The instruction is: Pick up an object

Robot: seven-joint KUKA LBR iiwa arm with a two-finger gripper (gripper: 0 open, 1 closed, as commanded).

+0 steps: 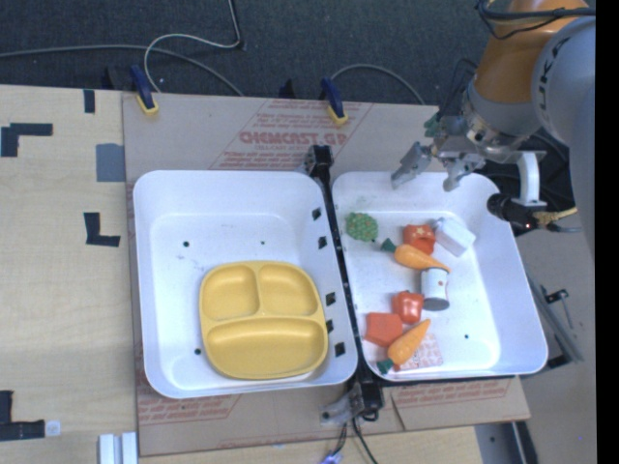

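A KUKA arm's gripper (432,169) hovers over the far rim of the right bin (503,341), jaws spread wide and holding nothing. Its candidates lie below in a tight cluster: a green broccoli piece (361,226), two toy carrots (420,257) (409,341), red peppers (408,305), a white block (455,235) and a small white canister (434,286). Crowding is the likely hazard: descending jaws could straddle two toys, nudge one aside, or close on air. The left bin (160,259) holds a yellow divided plate (263,319).
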